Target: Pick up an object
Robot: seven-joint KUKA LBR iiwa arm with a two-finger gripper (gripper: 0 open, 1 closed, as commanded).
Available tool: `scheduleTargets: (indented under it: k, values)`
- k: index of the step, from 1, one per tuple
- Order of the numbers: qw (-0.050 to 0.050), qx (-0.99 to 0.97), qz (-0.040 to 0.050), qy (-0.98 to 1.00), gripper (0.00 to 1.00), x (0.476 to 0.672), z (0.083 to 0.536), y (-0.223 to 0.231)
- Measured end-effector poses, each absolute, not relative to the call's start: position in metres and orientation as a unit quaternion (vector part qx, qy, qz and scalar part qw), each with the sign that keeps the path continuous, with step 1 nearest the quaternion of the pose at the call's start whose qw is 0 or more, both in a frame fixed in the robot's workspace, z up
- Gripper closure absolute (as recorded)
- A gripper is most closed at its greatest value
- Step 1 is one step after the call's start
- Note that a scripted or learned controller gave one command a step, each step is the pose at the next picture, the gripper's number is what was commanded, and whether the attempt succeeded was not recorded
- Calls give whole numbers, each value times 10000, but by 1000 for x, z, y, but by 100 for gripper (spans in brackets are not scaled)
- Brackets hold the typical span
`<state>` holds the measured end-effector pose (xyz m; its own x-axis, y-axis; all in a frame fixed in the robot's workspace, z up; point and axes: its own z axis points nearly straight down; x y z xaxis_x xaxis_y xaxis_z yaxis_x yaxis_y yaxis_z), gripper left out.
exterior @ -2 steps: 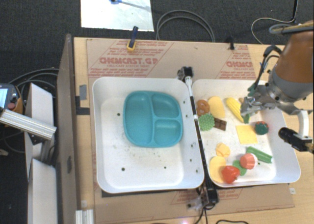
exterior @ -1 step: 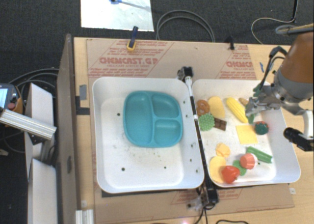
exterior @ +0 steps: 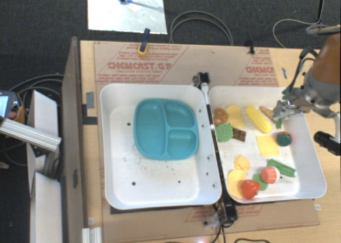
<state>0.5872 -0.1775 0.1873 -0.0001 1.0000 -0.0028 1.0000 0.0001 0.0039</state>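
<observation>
Hand [exterior: 279, 115] beside long yellow corn [exterior: 258, 119].

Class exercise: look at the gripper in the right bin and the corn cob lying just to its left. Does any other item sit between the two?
Nothing visible does. The gripper hangs at the upper right of the right bin, and the corn cob lies right beside it. The yellow square and the green-and-red toy sit below, off that line.

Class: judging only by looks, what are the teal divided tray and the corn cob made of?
Teal divided tray: probably moulded plastic; uniform colour, rounded compartments, soft sheen. Corn cob: likely toy plastic; flat, bright yellow, smooth. Neither is certain from looks alone.
</observation>
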Motion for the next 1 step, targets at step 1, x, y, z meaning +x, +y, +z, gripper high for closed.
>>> scheduleTargets:
  k: [1]
  values:
    - [17,7036,23,7106,100,602,218,-125]
